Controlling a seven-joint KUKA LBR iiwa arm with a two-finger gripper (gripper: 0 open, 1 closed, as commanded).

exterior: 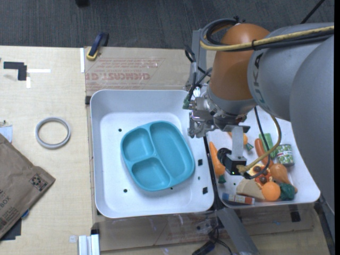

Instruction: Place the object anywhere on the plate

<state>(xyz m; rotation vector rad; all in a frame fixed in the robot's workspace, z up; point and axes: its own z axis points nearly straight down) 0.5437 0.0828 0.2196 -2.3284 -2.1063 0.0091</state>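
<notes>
Plate (158, 155), blue with 3 compartments, sits tilted in the left bin (106, 195). Right bin (305, 187) holds a heap of toy food, carrot (216, 161) included. Gripper (197, 125) hangs over the divide, can't tell its jaws or any hold.

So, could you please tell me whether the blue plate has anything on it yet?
Empty: the blue divided plate shows three bare compartments in the left bin.

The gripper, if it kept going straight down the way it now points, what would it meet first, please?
Probably the shared edge between the bins: the gripper hangs near the left bin wall, beside the blue plate. An orange carrot-like piece lies just right. Depth is unclear from this slanted view.
</notes>
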